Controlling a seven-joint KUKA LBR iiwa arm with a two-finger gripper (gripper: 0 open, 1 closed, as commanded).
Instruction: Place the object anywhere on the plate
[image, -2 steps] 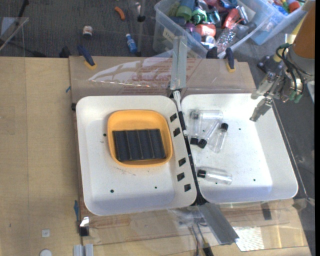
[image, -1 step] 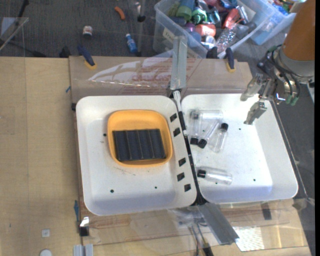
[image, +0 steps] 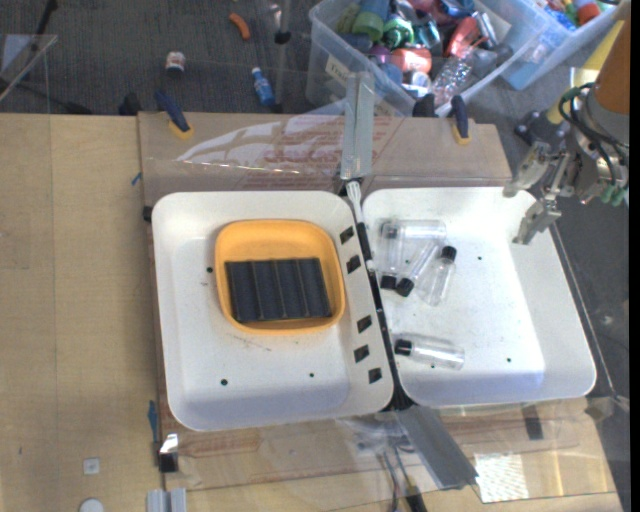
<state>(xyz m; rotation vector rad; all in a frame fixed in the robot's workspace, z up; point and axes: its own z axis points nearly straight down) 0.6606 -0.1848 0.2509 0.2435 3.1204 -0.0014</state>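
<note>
The left bin (image: 190, 390) holds the yellow plate (image: 232, 240), and a dark ridged block (image: 278, 289) lies on it. The right bin (image: 520, 340) holds a few clear vials (image: 420, 262) with black caps: some in a bunch near the middle wall, one alone lower down. None is on the plate yet. The gripper (image: 538, 212) hangs over the right bin's far right corner, well apart from the vials; I cannot tell how it is set. It looks like the picking step. Next it should go down over a vial.
</note>
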